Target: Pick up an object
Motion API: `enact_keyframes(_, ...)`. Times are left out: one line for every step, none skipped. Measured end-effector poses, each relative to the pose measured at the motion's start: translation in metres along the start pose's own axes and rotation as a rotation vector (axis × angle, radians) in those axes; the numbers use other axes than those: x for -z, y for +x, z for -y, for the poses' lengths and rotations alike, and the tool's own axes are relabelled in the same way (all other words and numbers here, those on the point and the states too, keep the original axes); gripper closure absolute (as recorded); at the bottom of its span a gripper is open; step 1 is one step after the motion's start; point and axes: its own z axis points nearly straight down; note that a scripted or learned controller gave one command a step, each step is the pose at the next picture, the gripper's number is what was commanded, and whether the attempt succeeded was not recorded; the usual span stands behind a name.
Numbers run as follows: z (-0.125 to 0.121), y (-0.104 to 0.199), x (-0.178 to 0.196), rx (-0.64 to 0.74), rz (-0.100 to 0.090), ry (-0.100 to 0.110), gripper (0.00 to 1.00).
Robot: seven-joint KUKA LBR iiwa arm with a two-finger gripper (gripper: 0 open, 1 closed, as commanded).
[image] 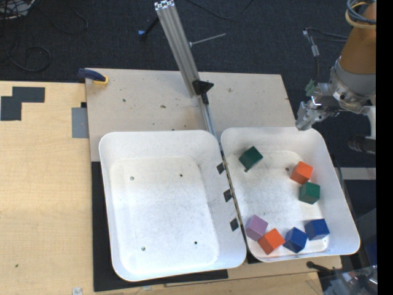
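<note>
Above the right bin's (334, 165) far corner hovers the gripper (305, 120); jaw state I cannot tell; best descend squarely over the nearby orange cube (301, 173).

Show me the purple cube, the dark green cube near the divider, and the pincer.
Purple cube (256, 227), camera view, top face.
Dark green cube (250, 158), camera view, top face.
Pincer (304, 123), camera view, fingertip end.

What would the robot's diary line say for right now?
phase: approach | gripper: above far rim of right bin, holding nothing seen | blocks: seven in right bin | nearest: orange block
</note>
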Motion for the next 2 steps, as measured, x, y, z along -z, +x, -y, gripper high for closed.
enact_keyframes(0.026, 0.048, -0.014, -0.004, -0.003, 0.005, 1.00)
enact_keyframes(0.041, 0.094, -0.020, -0.005, -0.003, 0.005, 1.00)
